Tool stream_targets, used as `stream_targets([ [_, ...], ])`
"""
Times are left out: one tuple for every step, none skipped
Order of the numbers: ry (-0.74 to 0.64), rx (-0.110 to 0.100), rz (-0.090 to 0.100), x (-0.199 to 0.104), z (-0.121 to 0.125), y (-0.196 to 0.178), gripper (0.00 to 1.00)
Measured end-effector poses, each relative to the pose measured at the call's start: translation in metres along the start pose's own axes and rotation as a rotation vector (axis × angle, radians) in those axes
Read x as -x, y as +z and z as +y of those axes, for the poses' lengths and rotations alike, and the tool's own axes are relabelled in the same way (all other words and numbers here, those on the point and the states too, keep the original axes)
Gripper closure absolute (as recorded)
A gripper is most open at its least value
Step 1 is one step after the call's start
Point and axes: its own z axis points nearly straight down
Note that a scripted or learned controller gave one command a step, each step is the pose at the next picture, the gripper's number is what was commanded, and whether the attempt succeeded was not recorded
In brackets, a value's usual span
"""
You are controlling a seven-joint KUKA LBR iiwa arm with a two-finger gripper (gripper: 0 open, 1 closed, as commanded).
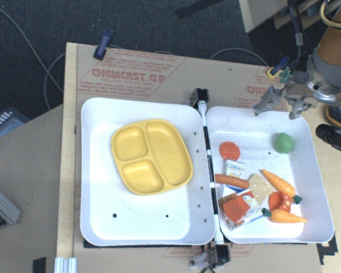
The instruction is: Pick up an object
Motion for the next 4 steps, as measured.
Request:
stream_targets([
  [0.001,-0.002,-0.001,0.074,-0.004,0.09,0.0],
  [-0.002,-0.002,0.003,0.094,0.021,0.172,0.0],
  [-0.001,0.0,0.001,0.04,-0.004,0.171,0.0],
  [-0.001,0.002,0.0,0.04,-0.004,0.161,1.0],
])
